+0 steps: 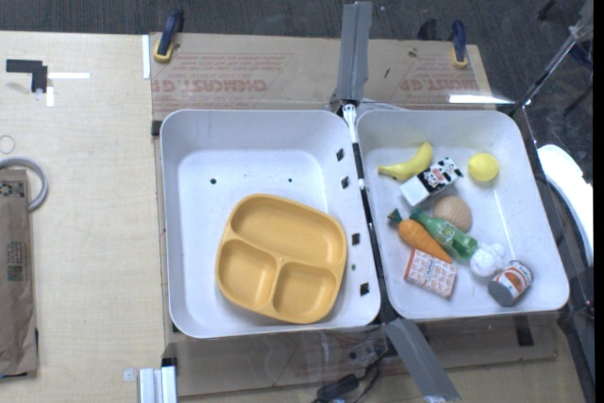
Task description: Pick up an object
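Left bin [175, 231], centre: yellow tray [280, 257]. Right bin [528, 231]: banana [408, 163] at eleven o'clock, carrot [425, 242], card [430, 272], green bottle [445, 233], yellow ball [483, 167] at one, can [511, 282] at five. Gripper state: cannot tell.

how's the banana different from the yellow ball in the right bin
The banana is long and curved; the yellow ball is round. The banana lies toward the bin's left side, close beside the black-and-white cow-print box, while the ball sits apart, nearer the right wall. The banana is a deeper yellow, the ball paler and more lemon. Both are yellow and rest in the back half of the right bin.
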### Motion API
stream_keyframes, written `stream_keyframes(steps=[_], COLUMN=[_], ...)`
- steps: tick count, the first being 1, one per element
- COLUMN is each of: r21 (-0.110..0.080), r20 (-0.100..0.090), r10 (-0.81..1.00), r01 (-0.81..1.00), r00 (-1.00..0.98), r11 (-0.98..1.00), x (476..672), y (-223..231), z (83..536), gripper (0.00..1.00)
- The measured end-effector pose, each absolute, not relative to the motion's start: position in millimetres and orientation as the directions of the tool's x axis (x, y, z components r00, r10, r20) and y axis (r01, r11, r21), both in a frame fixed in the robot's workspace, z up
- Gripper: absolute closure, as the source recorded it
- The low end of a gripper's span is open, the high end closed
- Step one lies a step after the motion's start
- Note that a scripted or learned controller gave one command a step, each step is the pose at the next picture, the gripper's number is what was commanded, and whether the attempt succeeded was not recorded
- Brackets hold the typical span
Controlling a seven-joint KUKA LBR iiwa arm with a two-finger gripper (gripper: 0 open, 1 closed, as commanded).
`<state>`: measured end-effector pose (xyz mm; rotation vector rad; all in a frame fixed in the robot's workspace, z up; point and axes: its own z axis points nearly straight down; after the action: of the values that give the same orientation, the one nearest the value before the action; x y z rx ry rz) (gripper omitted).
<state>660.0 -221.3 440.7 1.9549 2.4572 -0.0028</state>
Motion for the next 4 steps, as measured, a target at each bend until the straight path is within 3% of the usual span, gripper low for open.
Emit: stream_keyframes(steps=[1,2,3,4], r21=[-0.002,0.000,0.000,0.000], r20=[-0.001,-0.002,-0.003,-0.004], r10=[0.946,0.675,0.332,0.024], r01=[0.946,0.675,0.332,0.024], r00=[-0.324,-0.738,-0.943,-1.000], r11=[0.324,0.738,0.943,1.000], x=[660.0,659.5,647.6,645.3], y=[-221,-221,-222,-217], z=[440,442,442,442], gripper=[1.00,1.00,1.00,1.00])
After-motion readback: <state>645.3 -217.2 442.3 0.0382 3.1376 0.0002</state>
